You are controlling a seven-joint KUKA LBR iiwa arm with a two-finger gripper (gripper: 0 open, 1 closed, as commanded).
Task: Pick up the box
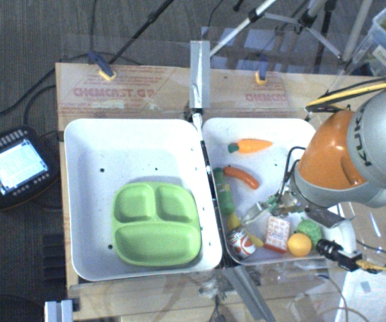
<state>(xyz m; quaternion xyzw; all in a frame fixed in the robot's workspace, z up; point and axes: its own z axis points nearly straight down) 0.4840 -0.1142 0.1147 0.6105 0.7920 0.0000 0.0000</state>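
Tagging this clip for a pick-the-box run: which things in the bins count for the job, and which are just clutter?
For the job:
box
right bin

Lying about:
carrot
sausage
yellow ball
green ball
can
green divided tray in the left bin

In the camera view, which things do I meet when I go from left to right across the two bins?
Green divided tray → green bottle by the divider → red sausage → small box → yellow ball → orange band of the arm.
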